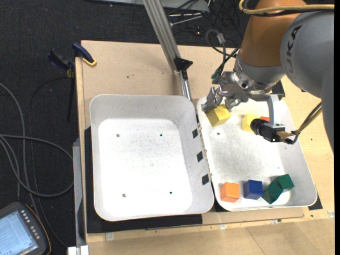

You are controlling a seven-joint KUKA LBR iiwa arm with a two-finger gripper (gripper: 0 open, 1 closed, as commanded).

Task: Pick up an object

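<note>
Yellow block sits clamped in your gripper over the right bin (tan bench, dark floor).

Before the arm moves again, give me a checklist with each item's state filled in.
1. Gripper is over the right bin, at its far left corner: ok.
2. Yellow block sits right under the gripper, tilted: ok.
3. Yellow block is actually clamped between the fingers: cannot tell, the wrist hides the contact.
4. Room around the block: not ok, it lies close to the bin wall beside the left bin.
5. Other pieces lie away from the gripper: ok; orange block, blue block and green blocks sit along the near edge.
6. Second yellow piece is partly hidden behind the black and orange attachment: cannot tell its shape.
</note>
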